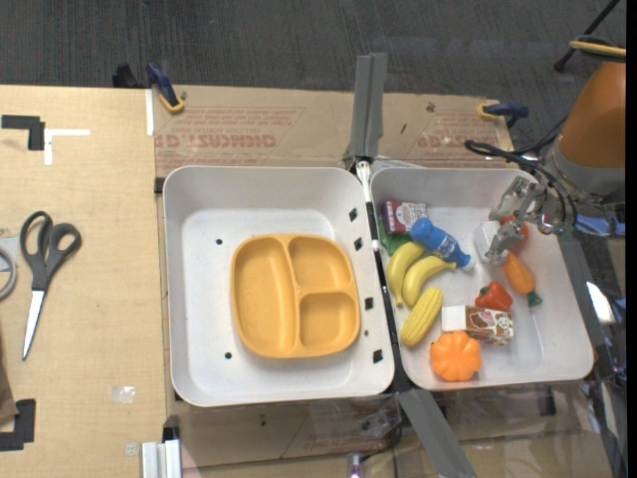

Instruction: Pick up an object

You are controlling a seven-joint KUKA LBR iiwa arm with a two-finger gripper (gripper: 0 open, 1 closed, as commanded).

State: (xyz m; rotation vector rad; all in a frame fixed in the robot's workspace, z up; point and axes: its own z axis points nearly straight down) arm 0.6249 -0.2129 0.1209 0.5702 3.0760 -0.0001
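- Toy carrot lies at three o'clock in the right bin, loose, just below the gripper.
- Whether the gripper is spread or closed cannot be told; it seems poised for a descent.
- Bananas, corn and pumpkin crowd seven o'clock.
- Yellow divided plate sits centred in the left bin.

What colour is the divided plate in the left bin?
Yellow-orange all over; the divided plate shows best in the camera view.

Arm enters at upper right of frame (orange band visible); gripper lowered at right-centre, angled leftward.
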